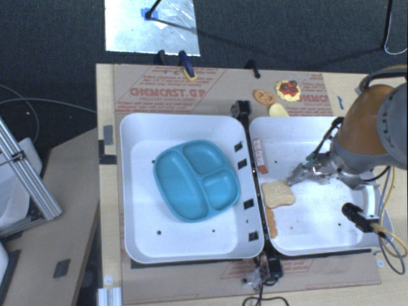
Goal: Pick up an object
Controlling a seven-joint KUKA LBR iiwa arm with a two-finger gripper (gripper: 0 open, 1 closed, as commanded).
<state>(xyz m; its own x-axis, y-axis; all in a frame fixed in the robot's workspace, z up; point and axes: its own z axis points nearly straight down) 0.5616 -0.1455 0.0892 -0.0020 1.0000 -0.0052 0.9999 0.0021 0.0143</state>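
Two white bins sit side by side as the gripper [301, 174] hovers, fingers slightly parted and empty, just beside a slice of toast [278, 194] against the right bin's left wall [252, 171]; flat food there could slip the pinch.

A robotics lab: a robot arm [373, 129] works over two white bins [137, 190] on a cardboard-topped bench [172, 91], with loose cables [395, 18] nearby.

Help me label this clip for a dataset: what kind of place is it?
Probably a robotics lab test bench, not a kitchen: a robot arm reaches into two white bins on a cardboard-covered bench, with toy food like a bread slice and a blue divided plate.
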